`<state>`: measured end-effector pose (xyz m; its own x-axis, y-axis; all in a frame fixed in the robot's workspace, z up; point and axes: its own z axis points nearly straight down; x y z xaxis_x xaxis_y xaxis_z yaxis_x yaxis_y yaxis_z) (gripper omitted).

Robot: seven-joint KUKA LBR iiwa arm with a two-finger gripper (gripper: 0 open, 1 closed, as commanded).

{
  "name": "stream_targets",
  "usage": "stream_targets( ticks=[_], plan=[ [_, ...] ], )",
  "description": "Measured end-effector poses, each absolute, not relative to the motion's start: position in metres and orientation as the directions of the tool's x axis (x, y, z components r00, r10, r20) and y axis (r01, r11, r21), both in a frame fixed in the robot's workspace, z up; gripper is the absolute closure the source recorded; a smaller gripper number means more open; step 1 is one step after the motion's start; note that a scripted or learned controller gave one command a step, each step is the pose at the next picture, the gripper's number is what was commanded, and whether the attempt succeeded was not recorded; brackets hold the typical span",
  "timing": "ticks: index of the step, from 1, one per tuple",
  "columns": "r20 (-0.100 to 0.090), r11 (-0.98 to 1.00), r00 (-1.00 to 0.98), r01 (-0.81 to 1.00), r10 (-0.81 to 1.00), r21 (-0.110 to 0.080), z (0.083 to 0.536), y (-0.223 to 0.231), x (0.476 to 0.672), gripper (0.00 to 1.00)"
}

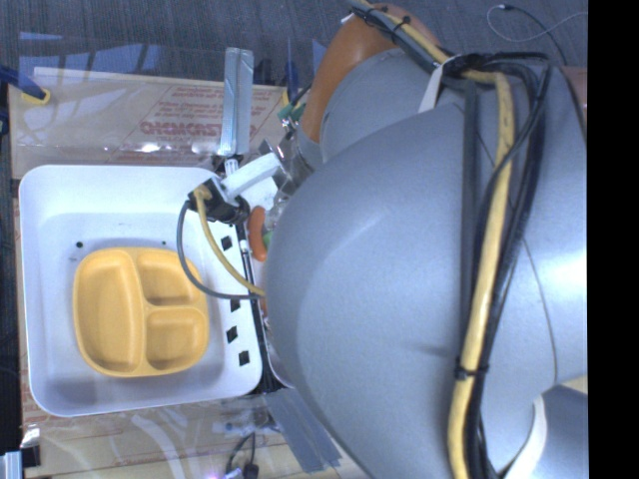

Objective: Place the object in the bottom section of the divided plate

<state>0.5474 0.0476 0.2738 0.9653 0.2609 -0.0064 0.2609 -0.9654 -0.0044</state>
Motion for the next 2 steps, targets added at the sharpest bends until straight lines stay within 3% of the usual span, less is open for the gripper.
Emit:
stream_targets(
  ticks=[1,2],
  plan=[
    [-0.009,-0.927,0.927,0.376,0.376,-0.005,0.192,0.1,0.474,1.0],
    [-0.009,-0.819,0.819,0.573,0.573,-0.007,0.134,0.161,0.474,1.0]
  ],
)
